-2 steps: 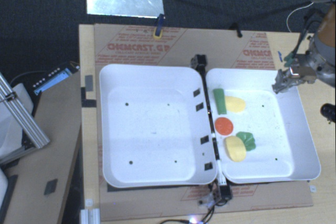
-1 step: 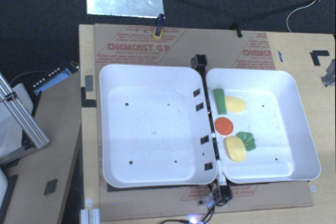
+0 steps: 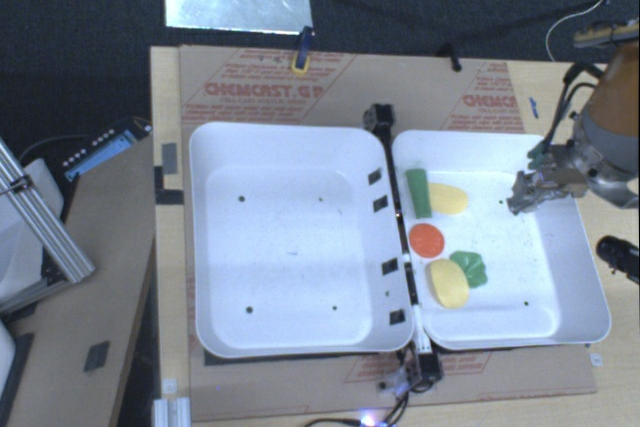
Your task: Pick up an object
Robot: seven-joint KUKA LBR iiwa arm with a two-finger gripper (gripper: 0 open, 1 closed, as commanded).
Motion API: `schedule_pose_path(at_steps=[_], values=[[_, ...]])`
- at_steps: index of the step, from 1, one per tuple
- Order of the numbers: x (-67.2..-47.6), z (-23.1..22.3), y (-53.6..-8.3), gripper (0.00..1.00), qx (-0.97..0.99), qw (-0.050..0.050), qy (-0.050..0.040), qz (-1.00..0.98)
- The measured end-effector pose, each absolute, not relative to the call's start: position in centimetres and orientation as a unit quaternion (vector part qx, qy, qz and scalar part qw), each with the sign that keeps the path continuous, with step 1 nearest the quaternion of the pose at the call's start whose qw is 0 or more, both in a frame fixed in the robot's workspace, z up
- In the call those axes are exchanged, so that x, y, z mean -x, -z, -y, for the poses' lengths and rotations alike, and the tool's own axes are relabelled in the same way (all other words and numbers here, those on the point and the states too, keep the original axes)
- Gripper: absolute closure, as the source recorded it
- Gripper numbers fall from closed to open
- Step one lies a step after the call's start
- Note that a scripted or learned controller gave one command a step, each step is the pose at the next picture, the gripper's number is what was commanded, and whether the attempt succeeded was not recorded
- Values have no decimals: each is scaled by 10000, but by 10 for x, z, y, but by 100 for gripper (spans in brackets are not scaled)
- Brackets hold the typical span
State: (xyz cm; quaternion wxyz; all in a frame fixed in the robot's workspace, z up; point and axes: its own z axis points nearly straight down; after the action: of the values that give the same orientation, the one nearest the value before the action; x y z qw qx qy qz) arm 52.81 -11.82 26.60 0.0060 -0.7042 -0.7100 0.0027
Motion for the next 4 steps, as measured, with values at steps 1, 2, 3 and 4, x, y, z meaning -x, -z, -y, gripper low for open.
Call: schedule_pose_path(at_steps=[1,2,3,4], values=[[-497,99,-216,100,7063,26,-11,7079],[-504,167,-367,100,7084,-104,40,7058],[-546,115,-261,100,7040,19,-5,7102],[-553,194,-409,100,7085,-107,34,7057]])
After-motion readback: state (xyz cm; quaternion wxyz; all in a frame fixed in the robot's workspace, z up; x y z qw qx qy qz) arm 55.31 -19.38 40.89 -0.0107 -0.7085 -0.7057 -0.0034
